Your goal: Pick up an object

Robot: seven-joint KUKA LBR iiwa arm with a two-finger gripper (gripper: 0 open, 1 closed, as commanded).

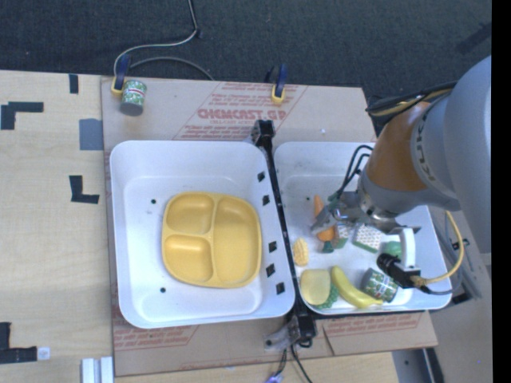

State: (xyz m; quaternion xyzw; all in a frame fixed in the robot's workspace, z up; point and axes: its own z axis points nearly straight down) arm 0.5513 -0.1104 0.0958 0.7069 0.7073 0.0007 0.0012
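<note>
Now I hover with my gripper [334, 220] low in the right bin [307, 159], over the orange piece [326, 232] beside the banana [351, 288]. Whether it is shut, I cannot tell. Next comes a firm close, then a lift.

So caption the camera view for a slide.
Claw lowered among toy food in the right bin; yellow tray in the left bin.

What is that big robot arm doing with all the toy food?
The grey robot arm with the orange band is reaching down into the right white bin, among small toy foods: a yellow banana, a small orange piece and a green can. It is trying to pick one up. The yellow divided plate sits alone in the left white bin.
</note>
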